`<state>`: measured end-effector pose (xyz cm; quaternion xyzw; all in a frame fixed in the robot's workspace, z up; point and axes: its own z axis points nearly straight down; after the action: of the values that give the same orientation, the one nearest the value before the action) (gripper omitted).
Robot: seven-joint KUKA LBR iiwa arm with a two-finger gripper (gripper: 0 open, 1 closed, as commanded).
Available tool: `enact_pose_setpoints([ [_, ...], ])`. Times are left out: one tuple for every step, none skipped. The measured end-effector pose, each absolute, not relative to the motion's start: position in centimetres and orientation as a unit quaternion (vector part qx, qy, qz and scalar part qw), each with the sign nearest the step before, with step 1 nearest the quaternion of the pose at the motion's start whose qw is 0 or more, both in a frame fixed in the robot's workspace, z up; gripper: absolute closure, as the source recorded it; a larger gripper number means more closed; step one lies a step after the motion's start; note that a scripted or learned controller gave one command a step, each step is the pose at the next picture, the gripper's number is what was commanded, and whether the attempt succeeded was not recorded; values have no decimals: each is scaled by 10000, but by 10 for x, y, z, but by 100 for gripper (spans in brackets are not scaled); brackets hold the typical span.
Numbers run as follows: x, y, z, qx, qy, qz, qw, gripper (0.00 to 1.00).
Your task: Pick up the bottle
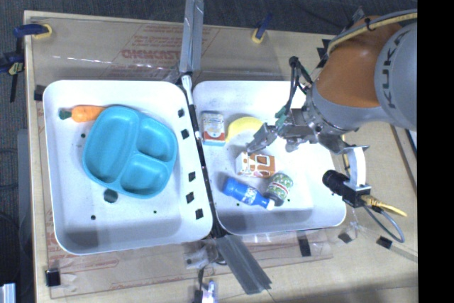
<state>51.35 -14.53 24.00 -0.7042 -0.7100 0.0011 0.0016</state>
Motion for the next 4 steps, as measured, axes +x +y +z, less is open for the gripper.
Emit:
enact_pose_setpoints([
  [502,-123,98,-7551,-6556,13,20,0],
  [478,-92,93,-9346,-3558,-19,-16,0],
  [480,-92,103,-9340,-3574,-24,-9,100],
  [481,-100,94,-9452,-3263,-45,-3,100],
])
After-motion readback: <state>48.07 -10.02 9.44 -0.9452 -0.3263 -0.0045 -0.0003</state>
